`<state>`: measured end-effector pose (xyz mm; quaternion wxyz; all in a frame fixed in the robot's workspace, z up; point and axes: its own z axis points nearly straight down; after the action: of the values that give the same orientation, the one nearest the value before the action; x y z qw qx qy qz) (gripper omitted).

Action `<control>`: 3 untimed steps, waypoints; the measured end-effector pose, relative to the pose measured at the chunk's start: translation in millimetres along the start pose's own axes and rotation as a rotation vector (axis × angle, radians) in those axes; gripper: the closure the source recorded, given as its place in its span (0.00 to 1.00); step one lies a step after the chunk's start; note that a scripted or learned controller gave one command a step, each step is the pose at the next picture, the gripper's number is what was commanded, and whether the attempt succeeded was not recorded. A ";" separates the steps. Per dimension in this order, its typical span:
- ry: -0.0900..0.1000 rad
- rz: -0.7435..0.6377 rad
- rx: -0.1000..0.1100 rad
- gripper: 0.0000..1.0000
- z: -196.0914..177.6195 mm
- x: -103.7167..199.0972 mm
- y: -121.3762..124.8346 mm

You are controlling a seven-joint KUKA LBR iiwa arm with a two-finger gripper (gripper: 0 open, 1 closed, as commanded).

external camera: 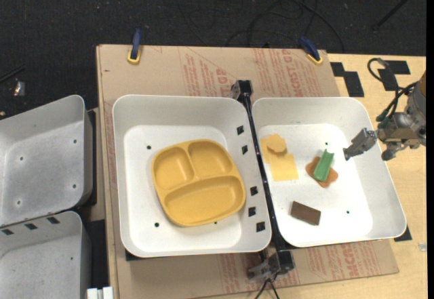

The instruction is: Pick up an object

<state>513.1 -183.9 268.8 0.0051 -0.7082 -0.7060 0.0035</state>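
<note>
- Green block (325, 165), the likeliest thing to pick, lies in the right bin (383, 213), slightly right of the bin's middle, at about three o'clock from its centre.
- It rests tilted on top of a small orange disc (319, 173), touching it, with its long side running from one o'clock to seven o'clock.
- It looks like a small rigid toy piece: probably light, stiff and smooth, so it may slip or slide off the disc if nudged.
- Best hold, by my judgement, is across its two long sides near the middle.
- At nine o'clock from the block, near it, lies a flat pale yellow square (283, 167) with a small yellow round piece (275, 144) just above it.
- At seven o'clock, apart from the block, lies a small brown block (305, 213).
- Left bin (129, 121) bears a yellow divided plate (199, 182).
- Gripper (358, 144) hovers at the right bin's right wall, at about two o'clock from the green block and close to it, but not touching.
- Whether its fingers are apart or together cannot be told; nothing shows between them.
</note>
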 end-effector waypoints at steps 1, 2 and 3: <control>-0.003 -0.004 -0.012 0.00 -6.4 0.6 2.2; -0.001 -0.002 -0.008 0.00 36.8 2.7 1.9; -0.001 0.000 -0.008 0.00 97.0 -4.4 -1.0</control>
<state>510.9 -188.0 171.9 0.0020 -0.7082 -0.7061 0.0011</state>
